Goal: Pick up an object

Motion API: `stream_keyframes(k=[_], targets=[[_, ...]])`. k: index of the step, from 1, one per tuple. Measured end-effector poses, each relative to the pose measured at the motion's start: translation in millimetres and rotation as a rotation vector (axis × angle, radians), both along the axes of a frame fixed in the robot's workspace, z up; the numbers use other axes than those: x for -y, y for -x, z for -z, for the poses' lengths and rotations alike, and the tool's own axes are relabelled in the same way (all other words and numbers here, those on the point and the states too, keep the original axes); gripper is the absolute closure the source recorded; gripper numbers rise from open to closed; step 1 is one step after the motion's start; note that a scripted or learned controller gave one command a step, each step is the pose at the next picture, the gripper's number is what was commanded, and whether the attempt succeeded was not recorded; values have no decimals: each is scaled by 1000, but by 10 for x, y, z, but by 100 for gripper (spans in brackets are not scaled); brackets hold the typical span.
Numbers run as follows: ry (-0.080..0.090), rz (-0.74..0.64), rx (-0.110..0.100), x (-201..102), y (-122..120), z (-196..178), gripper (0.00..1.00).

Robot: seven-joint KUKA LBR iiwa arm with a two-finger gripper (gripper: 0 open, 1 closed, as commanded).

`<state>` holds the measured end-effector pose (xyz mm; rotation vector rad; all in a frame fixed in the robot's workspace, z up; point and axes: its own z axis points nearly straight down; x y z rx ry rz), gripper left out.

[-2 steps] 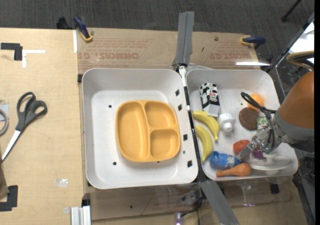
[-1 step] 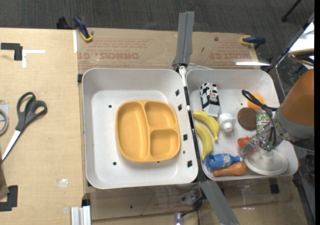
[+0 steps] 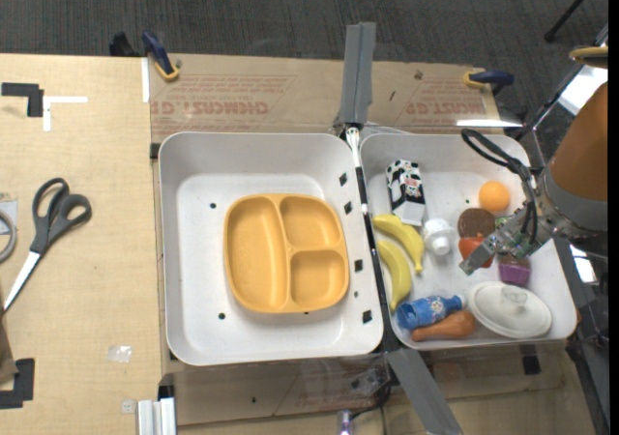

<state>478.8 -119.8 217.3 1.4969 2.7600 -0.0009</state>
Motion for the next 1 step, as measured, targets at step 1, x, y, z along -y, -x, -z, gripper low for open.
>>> stream_keyframes(k=[1], targets=[[1,184,0,-194,-55,-584,100]])
